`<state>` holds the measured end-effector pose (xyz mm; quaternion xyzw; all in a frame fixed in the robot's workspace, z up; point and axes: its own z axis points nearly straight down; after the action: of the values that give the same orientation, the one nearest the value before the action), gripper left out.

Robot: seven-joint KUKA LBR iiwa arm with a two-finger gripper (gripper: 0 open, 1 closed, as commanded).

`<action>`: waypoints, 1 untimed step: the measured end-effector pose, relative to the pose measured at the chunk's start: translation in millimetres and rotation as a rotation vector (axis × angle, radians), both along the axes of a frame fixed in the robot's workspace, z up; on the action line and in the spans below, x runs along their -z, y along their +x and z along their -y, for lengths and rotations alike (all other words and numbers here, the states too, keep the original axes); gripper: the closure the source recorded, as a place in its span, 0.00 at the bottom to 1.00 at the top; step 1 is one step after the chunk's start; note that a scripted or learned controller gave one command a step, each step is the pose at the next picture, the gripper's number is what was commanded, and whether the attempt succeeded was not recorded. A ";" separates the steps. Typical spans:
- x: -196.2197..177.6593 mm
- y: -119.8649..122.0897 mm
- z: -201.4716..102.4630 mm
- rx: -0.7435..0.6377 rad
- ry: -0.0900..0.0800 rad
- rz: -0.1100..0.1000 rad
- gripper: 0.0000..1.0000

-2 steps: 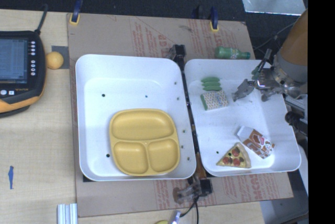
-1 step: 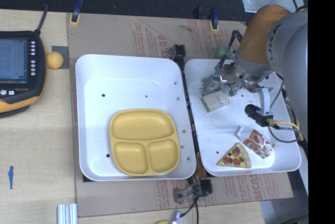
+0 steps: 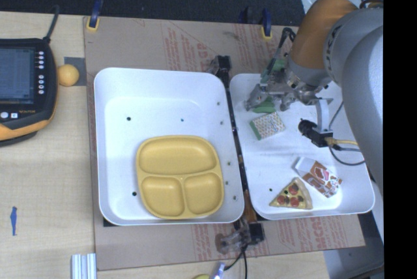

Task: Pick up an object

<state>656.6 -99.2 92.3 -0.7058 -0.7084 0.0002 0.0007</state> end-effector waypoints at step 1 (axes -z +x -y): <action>-15.9 3.0 1.7 -0.003 -0.002 0.007 1.00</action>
<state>659.6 -100.9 108.2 -0.7049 -0.7093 -0.0016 -0.0023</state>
